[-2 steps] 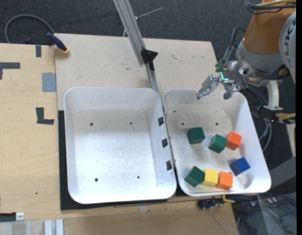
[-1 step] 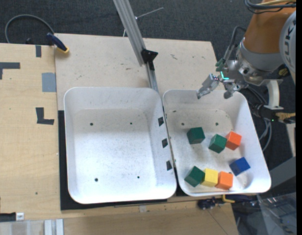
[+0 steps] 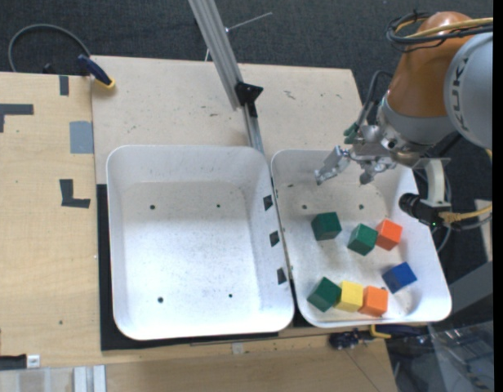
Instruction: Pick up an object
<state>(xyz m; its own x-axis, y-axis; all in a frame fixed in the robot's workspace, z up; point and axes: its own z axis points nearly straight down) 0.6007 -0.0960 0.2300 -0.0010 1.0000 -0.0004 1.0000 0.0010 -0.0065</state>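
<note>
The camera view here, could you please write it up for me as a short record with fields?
gripper: open, above the right bin's far end, holding nothing
right bin: seven blocks
green blocks: three
orange blocks: two
yellow block: between a green and an orange one, in a row
blue block: near the right wall
left bin: white, beside the right bin

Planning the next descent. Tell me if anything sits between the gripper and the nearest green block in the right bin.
Nothing visible does. The gripper hangs open above the back of the right bin, and the nearest green block lies in front of it with bare bin floor between. The other blocks lie farther forward or to the right.
</note>
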